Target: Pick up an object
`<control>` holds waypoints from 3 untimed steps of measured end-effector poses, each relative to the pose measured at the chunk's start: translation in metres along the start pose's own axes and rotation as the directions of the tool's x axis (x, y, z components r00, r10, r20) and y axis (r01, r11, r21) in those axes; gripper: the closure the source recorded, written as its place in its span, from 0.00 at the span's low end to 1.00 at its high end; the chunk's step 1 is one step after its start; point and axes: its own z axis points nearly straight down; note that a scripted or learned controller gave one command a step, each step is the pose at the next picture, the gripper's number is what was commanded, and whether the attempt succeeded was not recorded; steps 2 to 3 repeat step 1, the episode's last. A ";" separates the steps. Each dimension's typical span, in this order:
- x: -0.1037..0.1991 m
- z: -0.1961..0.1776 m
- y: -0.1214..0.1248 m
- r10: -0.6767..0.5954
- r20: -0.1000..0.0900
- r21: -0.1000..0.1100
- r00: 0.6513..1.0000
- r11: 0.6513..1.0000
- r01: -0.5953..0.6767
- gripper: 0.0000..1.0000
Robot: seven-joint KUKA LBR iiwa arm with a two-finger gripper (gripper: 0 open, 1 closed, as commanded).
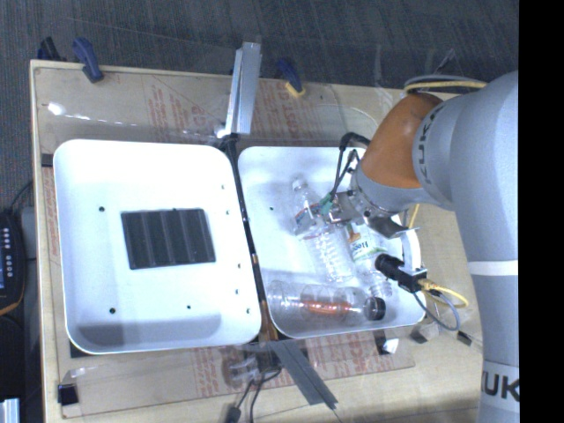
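Gripper (328, 208) hovered over clear ribbed plastic bottle (331, 252), long axis diagonal in right white bin (264, 183); finger state unclear.

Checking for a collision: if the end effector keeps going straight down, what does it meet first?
Probably the clear plastic bottle lying in the right bin, just under the end effector; depth is hard to judge.

The arm (458, 148) is cut off by the right and lower edges, its wrist hides the gripper's (328, 211) fingers and part of the right bin's (264, 183) far wall, and the clear plastic bottles (330, 249) blur against the white floor, their count uncertain.
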 end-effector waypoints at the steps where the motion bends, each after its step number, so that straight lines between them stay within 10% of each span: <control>1: -0.026 -0.093 0.063 -0.103 0.003 -0.005 0.995 0.995 0.103 1.00; 3: -0.026 -0.093 0.063 -0.103 0.003 -0.005 0.995 0.995 0.103 1.00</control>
